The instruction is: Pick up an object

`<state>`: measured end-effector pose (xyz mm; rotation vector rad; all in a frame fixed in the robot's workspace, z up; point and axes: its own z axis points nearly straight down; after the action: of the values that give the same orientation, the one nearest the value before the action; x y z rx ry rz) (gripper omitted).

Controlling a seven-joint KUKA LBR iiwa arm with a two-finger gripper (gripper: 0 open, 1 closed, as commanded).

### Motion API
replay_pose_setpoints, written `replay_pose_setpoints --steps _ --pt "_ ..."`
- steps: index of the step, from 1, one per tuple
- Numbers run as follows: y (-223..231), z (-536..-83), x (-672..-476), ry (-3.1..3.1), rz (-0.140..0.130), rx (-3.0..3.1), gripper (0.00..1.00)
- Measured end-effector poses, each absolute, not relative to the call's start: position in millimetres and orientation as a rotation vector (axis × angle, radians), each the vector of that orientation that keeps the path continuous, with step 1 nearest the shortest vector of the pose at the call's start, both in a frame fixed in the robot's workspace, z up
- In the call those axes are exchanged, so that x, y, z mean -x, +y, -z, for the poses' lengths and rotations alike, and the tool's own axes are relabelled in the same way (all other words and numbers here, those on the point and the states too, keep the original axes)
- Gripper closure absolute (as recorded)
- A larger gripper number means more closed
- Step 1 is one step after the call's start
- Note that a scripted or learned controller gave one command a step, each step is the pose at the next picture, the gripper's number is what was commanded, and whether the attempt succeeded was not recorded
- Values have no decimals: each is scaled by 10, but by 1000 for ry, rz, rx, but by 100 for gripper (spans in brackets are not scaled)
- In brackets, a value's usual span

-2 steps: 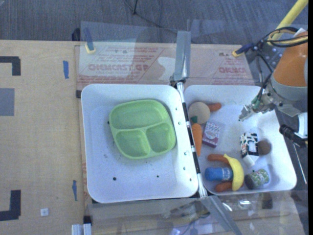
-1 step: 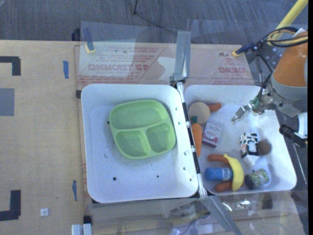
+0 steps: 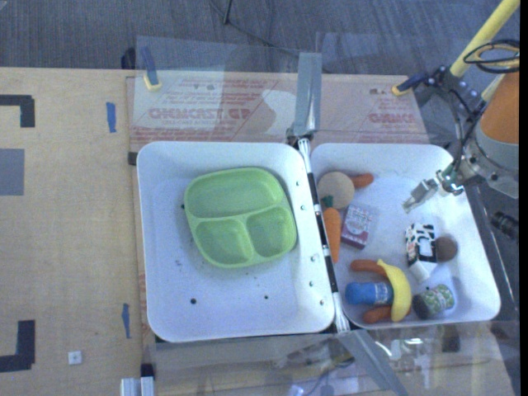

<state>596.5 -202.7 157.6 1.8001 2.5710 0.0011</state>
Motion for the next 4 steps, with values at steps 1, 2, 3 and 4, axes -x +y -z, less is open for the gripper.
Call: replay_pose_setpoints --steps 1,2,3,4 --pt "-2187 -947 -5408 2542 -10 -1838 0" --pt "-1595 -873 -5498 2556 -6 -1816 0" --pt "-1612 -986 -5512 2549 -9 -1816 100" --pt "-1119 -1942 -6019 2575 -2 -1795 100"
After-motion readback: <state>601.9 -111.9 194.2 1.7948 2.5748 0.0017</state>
